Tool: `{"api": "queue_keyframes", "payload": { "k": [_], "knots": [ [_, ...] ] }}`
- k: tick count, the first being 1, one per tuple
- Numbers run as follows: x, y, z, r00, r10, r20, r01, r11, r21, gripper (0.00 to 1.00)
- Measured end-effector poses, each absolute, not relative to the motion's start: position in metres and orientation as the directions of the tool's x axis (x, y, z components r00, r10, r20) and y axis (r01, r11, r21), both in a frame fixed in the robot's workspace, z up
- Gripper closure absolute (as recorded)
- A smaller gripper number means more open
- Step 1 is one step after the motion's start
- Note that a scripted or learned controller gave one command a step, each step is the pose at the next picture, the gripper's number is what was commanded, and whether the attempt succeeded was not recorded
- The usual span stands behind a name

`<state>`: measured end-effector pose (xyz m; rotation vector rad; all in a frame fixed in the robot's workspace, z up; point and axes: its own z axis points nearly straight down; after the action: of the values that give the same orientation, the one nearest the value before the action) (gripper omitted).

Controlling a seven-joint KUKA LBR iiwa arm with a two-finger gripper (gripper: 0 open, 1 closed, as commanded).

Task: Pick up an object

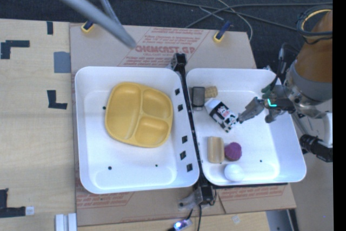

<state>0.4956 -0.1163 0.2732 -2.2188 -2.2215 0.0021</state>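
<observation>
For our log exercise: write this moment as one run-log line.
gripper over right bin | beside white bottle | grasp unconfirmed | yellow tray in left bin

Two bins (pixel 89 132) smooth glossy white plastic, yellow tray (pixel 139 114) matt plastic, cardboard sheet (pixel 162 46) under bins, bench (pixel 32 132) pale wood-look, purple ball (pixel 233 151) fuzzy, tan block (pixel 215 149) wood-like.
</observation>
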Motion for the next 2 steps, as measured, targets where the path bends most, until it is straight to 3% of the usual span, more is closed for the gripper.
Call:
{"api": "queue_keyframes", "payload": {
  "k": [1, 2],
  "knots": [
    [0.496, -0.116, 0.274, -0.001, 1.000, 0.000, 1.000, 0.001, -0.001, 0.00],
    [0.490, -0.108, 0.224, -0.001, 1.000, 0.001, 1.000, 0.001, -0.006, 0.00]
  ]
}}
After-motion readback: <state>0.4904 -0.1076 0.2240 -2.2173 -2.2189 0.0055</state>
